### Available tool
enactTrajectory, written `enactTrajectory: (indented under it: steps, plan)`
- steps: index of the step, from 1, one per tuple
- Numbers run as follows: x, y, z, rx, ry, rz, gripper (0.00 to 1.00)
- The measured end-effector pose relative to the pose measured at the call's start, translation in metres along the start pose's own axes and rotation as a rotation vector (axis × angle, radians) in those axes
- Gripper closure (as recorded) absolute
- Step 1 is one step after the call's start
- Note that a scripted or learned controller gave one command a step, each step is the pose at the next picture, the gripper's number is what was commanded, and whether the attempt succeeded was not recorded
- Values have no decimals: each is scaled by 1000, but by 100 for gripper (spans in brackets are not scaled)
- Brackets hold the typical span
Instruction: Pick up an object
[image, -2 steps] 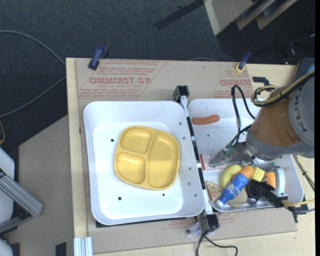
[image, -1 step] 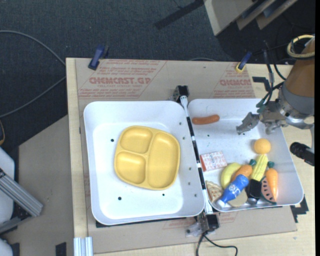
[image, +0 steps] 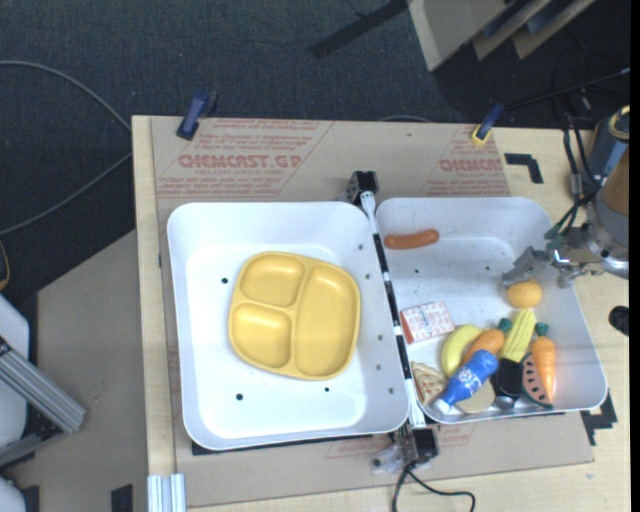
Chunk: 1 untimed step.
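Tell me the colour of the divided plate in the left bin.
Yellow. The divided plate shows clearly in the camera view, lying in the left bin.

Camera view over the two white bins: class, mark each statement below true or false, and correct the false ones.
1. The yellow divided plate lies in the left bin. True.
2. The sausage lies on the yellow divided plate. False: it lies in the right bin, near its far wall.
3. Most of the toy food is heaped at the near end of the right bin. True.
4. The blue bottle stands alone in the left bin. False: it lies in the right bin's heap, beside the banana.
5. The gripper is over the left bin. False: it is at the right bin's right side, above the small orange fruit.
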<state>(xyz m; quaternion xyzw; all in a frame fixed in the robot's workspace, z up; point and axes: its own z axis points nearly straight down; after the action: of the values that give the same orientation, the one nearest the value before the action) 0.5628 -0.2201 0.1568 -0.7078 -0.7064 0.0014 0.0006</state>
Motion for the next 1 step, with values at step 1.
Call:
enactTrajectory:
  steps: [1]
  plan:
    - [3, 22, 73, 0, 10, -6, 0]
